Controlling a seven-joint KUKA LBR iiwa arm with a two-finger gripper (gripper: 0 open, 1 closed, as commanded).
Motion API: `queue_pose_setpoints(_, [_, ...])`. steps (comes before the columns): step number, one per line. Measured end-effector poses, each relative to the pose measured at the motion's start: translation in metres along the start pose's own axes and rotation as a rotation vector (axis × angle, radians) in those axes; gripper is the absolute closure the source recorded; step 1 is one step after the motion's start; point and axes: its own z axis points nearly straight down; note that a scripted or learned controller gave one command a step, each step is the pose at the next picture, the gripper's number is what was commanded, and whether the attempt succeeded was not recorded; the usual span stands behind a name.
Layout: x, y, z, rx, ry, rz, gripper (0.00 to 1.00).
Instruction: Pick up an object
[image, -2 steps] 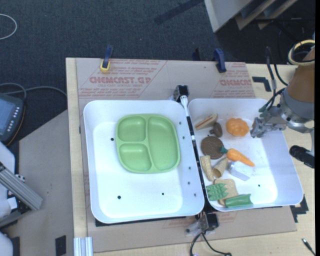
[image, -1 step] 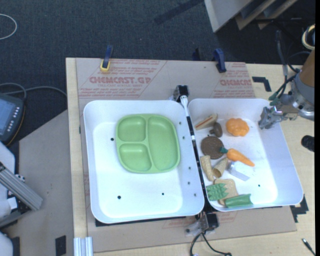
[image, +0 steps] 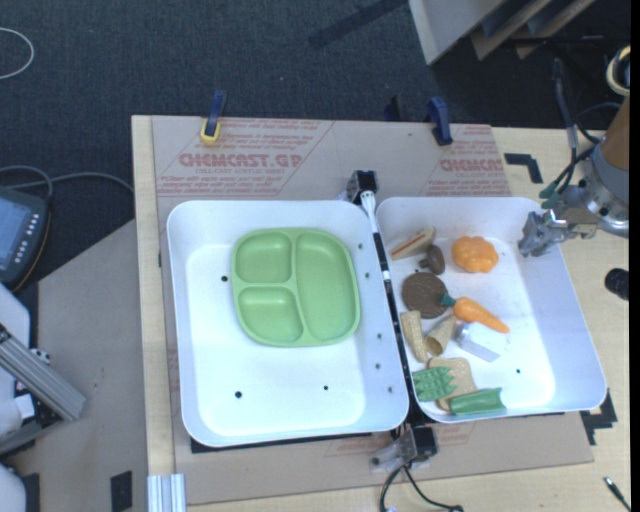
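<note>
Carrot: you saw an orange carrot (image: 481, 315) with a green stub, lying down-left of the hand (image: 533, 240) in the right bin (image: 560, 330).
Carrot axis: it ran slantwise, green end toward the divider, tip away from it.
Orange lump: a round orange piece (image: 475, 253) sat just left of the hand.
Hand: it hovered over the bin's far right corner; you couldn't tell its opening, nothing seen held.

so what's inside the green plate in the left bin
The green divided plate has three compartments, all bare. It hides the patch of left bin floor beneath it, so nothing there can be checked.
</note>
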Motion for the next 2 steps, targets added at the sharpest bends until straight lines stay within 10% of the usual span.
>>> queue_pose_setpoints(2, [0.106, -0.019, 0.005, 0.008, 0.005, -0.005, 1.0])
